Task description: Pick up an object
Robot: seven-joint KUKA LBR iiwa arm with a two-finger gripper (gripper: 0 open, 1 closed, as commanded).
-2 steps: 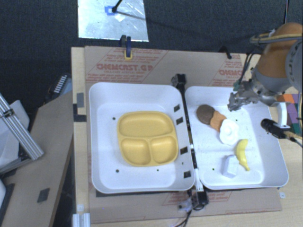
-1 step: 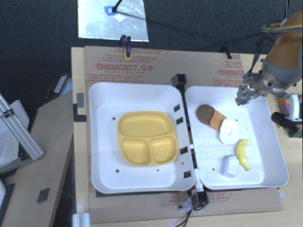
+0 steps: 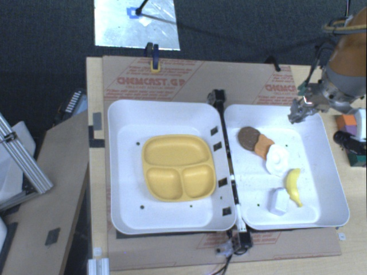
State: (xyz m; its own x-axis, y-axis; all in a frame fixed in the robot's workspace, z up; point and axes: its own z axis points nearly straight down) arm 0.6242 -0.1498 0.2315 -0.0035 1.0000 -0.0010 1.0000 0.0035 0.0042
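Tool [image 3: 298, 112] above right bin's [image 3: 327, 153] far corner, its opening indiscernible; brown disc [image 3: 248, 136], white piece [image 3: 277, 158], banana [image 3: 293, 186] lie below-left of it, well apart

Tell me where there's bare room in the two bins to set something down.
Left bin: a bare white margin on all sides of the yellow divided tray. Right bin: bare floor left of the banana and along the far wall near the gripper. Crowded: the cluster of brown disc, orange piece, white round piece and white block.
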